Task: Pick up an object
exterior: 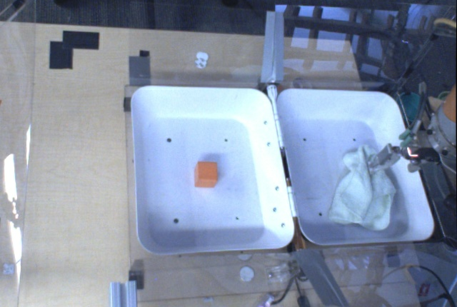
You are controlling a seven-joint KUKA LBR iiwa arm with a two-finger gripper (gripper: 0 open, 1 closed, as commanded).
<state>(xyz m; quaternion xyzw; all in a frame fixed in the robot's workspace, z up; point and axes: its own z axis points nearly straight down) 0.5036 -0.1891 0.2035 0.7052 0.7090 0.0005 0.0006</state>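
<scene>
While the tool point(385, 155) pinches the cloth point(363, 190); orange cube point(206, 174) lies well apart.

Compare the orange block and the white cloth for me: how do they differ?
The orange block is small, rigid and square-edged; the white cloth is larger, soft and crumpled. The block sits alone near the middle of the left bin; the cloth lies in the right bin, toward its right side, with the hand at its upper edge. Both rest on a bin floor.
</scene>
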